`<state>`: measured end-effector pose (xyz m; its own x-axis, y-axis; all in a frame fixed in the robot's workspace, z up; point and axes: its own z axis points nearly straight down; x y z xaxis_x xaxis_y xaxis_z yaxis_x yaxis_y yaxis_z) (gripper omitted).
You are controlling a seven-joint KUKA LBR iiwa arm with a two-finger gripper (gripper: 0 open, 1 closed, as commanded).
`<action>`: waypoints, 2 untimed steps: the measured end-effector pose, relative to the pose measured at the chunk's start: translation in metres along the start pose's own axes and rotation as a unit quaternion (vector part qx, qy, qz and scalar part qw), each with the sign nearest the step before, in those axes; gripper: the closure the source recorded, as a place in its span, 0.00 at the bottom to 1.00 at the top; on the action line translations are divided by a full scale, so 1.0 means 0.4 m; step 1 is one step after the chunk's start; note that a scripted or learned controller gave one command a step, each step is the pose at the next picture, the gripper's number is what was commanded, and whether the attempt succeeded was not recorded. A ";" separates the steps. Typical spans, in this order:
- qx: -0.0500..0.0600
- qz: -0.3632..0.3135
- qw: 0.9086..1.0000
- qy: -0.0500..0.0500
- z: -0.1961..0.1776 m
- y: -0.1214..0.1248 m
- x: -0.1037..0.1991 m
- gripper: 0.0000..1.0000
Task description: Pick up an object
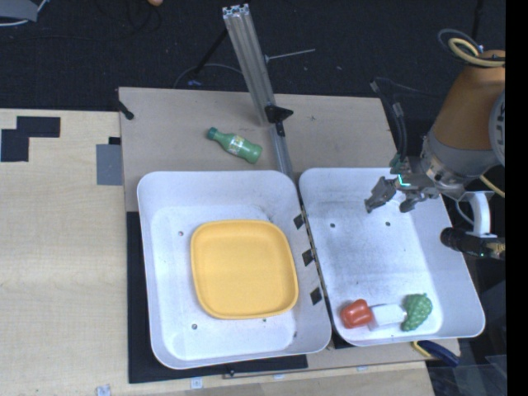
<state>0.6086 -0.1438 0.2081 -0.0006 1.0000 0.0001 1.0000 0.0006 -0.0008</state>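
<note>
Objects [386, 313] sit untouched at right bin's [375, 254] near edge. End effector [394, 199] hangs open, empty, over far side. Approach step; next: travel nearward, descend.

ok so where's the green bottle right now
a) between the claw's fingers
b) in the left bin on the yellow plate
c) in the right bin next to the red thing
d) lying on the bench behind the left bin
d: the green bottle lies on its side on the bench behind the left bin, outside both bins and well apart from the claw.
</note>
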 end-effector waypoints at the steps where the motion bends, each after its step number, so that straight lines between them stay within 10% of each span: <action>1: 0.000 0.000 1.000 0.000 0.000 0.000 0.000 0.00; 2: 0.002 0.000 1.000 0.000 0.121 -0.014 0.020 0.00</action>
<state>0.6029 -0.1360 0.1596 -0.0001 1.0000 0.0005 1.0000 0.0001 -0.0041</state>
